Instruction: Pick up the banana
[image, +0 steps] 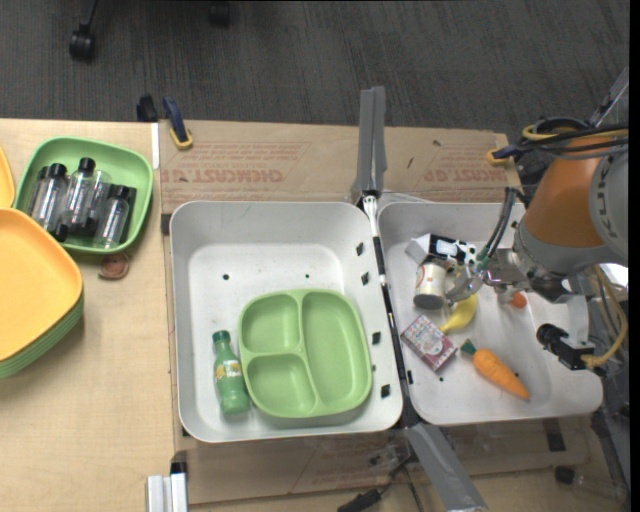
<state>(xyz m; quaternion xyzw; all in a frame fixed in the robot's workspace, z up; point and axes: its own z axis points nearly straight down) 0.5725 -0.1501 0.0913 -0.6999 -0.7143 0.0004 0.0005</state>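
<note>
the banana (460, 317) was small, yellow and curved, lying in the right bin, partly hidden from above, just beside a pink packet and near an orange carrot.

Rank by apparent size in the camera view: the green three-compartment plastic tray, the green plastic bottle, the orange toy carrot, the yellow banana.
1. Green three-compartment plastic tray, by far the largest.
2. Green plastic bottle.
3. Orange toy carrot.
4. Yellow banana, though the gripper hides part of it, so its rank below the carrot is unsure.

Banana (460, 316) beside carrot (498, 372), right bin (560, 400).
</note>
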